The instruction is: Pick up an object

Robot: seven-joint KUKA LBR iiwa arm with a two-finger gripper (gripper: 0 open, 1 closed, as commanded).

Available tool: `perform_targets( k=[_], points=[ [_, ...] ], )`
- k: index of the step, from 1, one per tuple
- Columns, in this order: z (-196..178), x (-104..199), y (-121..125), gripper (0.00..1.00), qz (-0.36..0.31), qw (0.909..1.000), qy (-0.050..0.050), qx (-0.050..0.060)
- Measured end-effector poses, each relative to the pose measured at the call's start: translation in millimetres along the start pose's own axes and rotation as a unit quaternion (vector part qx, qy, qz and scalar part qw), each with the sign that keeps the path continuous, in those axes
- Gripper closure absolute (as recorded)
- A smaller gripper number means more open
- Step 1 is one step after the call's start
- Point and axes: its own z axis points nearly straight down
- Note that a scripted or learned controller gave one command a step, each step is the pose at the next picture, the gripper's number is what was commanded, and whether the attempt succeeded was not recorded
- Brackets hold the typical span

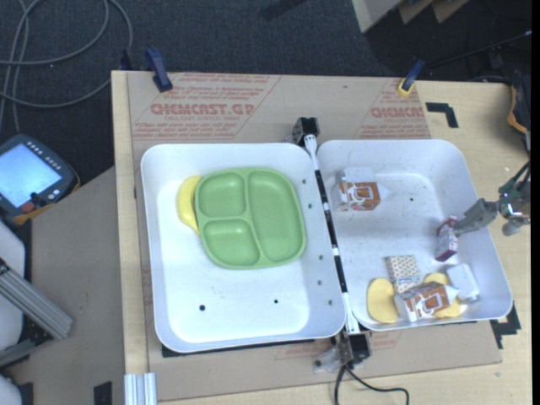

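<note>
My gripper (488, 213) comes in at the right edge, above the right bin's (405, 163) right wall. Its grey tip hangs just up and right of a small purple packet (447, 240), which stands near that wall. At the bin's back left lies an orange-and-white snack packet (359, 193). Along the front are a small patterned packet (403, 268), a yellow disc (380, 300), another orange-and-white packet (426, 300) and a white block (462, 280).
The left bin (236, 319) holds a green divided plate (251, 217) with a yellow object (186, 202) partly under its left side. Clamps sit at the bench's back edge. A tablet (29, 178) lies off the bench on the left.
</note>
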Motion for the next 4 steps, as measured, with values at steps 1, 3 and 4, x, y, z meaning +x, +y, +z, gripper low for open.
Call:
perform_targets(
  k=[1,3,4],
  points=[
    [163,-22,45,0.0,-0.001,1.0,0.002,-0.001],
    [163,14,83,1.0,0.0,1.0,-0.001,-0.002],
    [173,102,101,1.0,-0.001,1.0,0.001,0.0]
  ],
)
